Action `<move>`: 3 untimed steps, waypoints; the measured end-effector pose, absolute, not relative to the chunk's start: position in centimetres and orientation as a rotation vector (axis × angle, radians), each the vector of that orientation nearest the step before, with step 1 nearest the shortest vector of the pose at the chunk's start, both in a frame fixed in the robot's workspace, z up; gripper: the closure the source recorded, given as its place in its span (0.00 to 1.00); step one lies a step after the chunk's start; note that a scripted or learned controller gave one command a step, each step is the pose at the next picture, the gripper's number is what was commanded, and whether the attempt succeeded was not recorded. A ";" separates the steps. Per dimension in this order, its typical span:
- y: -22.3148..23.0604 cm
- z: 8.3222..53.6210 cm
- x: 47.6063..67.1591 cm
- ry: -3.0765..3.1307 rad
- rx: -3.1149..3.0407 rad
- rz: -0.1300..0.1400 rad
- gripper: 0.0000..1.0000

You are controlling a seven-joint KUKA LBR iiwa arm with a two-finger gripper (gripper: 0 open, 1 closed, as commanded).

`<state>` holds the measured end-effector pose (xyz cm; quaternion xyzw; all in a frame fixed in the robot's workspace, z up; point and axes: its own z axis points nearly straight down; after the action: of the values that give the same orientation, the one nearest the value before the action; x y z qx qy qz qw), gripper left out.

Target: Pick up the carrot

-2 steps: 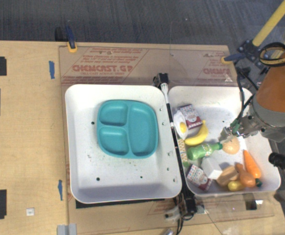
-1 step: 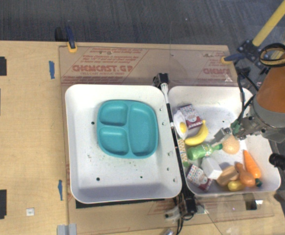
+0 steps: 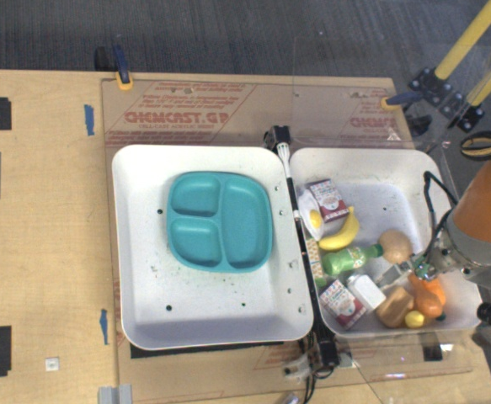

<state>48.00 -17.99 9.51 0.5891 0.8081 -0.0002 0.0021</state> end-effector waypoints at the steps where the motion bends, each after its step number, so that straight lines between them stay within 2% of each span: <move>1: -17.8 10.5 48.3 2.530 1.845 0.005 1.00; 2: -12.5 12.4 48.1 2.341 2.088 0.004 1.00; 3: -3.3 18.6 48.1 2.248 2.192 0.010 1.00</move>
<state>48.14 -3.31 18.57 0.6981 0.7160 0.0033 0.0008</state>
